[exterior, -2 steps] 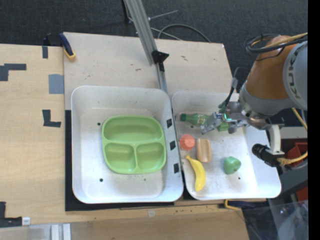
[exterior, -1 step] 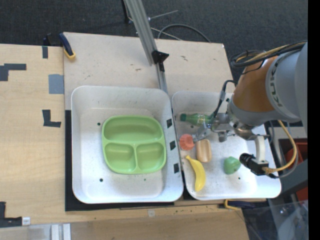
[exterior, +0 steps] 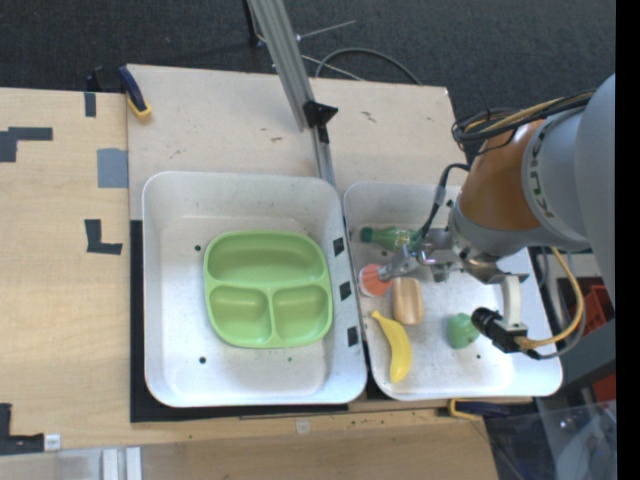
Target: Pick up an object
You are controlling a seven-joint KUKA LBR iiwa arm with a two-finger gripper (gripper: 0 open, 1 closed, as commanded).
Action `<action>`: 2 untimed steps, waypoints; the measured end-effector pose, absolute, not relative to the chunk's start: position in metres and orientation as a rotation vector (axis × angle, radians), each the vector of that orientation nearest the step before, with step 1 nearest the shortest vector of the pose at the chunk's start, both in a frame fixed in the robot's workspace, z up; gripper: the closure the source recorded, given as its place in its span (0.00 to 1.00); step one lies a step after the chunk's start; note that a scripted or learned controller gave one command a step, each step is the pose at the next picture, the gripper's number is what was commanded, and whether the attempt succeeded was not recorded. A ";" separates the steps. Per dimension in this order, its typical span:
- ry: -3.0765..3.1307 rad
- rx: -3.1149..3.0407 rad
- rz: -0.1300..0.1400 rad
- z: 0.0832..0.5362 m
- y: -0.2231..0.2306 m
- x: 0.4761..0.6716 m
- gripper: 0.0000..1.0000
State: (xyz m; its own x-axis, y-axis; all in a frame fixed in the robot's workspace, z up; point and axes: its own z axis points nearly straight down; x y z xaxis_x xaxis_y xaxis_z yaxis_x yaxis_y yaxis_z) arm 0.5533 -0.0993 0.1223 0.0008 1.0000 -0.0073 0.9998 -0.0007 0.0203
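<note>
Camera view, from above the bench: two shallow white bins sit side by side, their inner rims touching along a line that runs near to far through the middle of the scene. The left bin (exterior: 165, 268) carries a green divided plate (exterior: 268, 288) set toward its right half, leaving bare floor along the left wall, the far wall and the near wall. The right bin (exterior: 520, 380) is the crowded one: a yellow banana (exterior: 393, 345) lies close to the near left corner, just beside the shared rim; a tan bread-like piece (exterior: 406, 300) stands just far of it; a small orange-red item (exterior: 374, 279) rests against the left wall; a green bottle-shaped object (exterior: 386, 236) lies toward the far left; and a green round piece (exterior: 461, 330) sits nearer the middle. The grey arm (exterior: 560, 183) with its orange band enters from the right and bends low over the right bin's far half, its gripper (exterior: 405, 259) poised above the cluster between the bottle-shaped object and the bread-like piece. Whether its fingers are spread or pressed together cannot be told; nothing is seen pinched between them. Open floor in the right bin lies mainly along the near wall to the right of the banana.
</note>
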 end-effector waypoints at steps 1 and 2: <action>2.209 2.215 0.005 0.128 -0.100 0.551 1.00; 2.221 2.217 0.004 0.190 -0.097 0.556 1.00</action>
